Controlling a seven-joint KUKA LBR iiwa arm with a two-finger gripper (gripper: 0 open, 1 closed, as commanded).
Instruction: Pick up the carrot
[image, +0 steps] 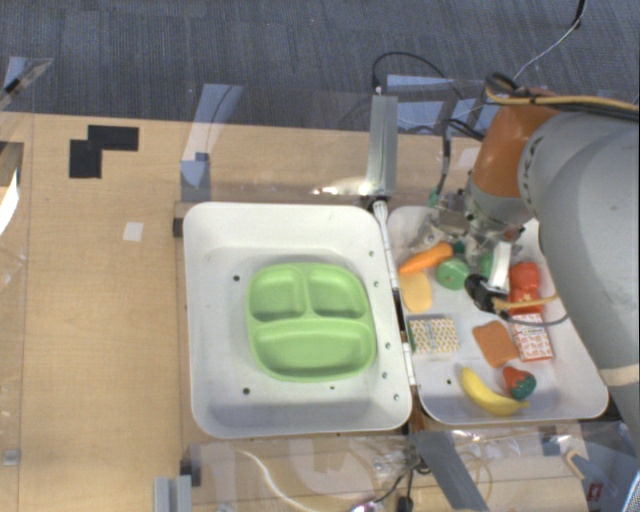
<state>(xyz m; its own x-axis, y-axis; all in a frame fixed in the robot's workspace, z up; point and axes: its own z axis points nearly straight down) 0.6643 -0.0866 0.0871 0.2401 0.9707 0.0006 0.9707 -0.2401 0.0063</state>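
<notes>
The carrot (426, 259) lies in the right bin (570, 405), close to that bin's far left corner, its orange body slanting with the thicker end pointing toward the bin's left wall. The gripper (462, 232) hangs just beyond the carrot's upper end, under the arm's orange band (498, 150); how wide it stands, and whether it has hold of anything, I cannot tell (the wrist and cables crowd that spot). Just beside the carrot, toward the bin's middle, sits a green round piece (452, 273), and nearer the left wall a pale yellow piece (416, 291) rests below the carrot. A speckled square block (433, 335) lies near the left wall at mid-length. A red item (524, 280) sits toward the right side, an orange-brown flat slice (493, 342) near the centre, and a banana (487, 394) curves along the near edge beside a small red and green piece (518, 381). The left bin (210, 400) carries a green divided plate (311, 322) at its centre.
</notes>
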